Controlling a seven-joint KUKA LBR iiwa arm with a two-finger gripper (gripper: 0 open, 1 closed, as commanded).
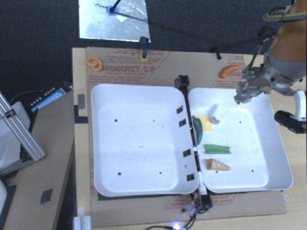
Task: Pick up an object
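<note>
The gripper hangs over the right bin's far rim, near its right corner; whether it is open or closed cannot be told, and nothing shows in its grasp. The objects lie along that bin's left side — a yellow block with a small white piece just beside it, then a green pod, then a tan wedge nearest the camera; the left bin adjoins. The cardboard beneath carries red printing, too blurred to read for certain; an orange piece lies on it.
</note>
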